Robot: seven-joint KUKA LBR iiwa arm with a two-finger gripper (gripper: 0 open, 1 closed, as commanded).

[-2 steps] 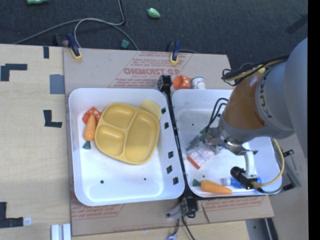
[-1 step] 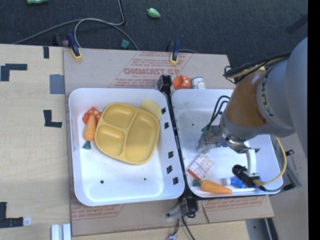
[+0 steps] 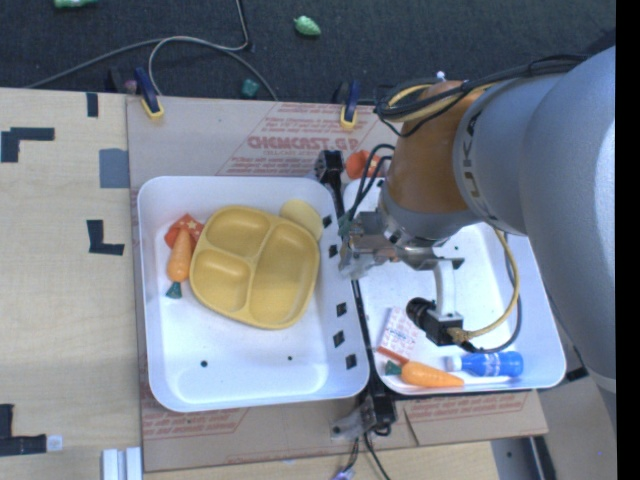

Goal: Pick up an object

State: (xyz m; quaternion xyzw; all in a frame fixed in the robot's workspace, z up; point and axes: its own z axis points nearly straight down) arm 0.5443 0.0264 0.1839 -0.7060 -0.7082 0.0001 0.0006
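The carrot point(image 3: 432, 374) lies at the right bin's point(image 3: 545, 308) near edge (light, stiff, probably slick); grip across its thick middle. Whether the jaws point(image 3: 352, 251) are open, I cannot tell.

You see a yellow divided plate point(image 3: 256, 265) in the white left bin point(image 3: 240, 383), an orange carrot point(image 3: 179, 258) at its nine o'clock, and a blue-and-white marker point(image 3: 487, 365) in the right bin point(image 3: 545, 333).

Even, soft overhead light — the white bins point(image 3: 160, 368) glare slightly, shadows faint. The whole frame is a little soft and grainy; the arm point(image 3: 560, 158) at the right edge looms blurred.
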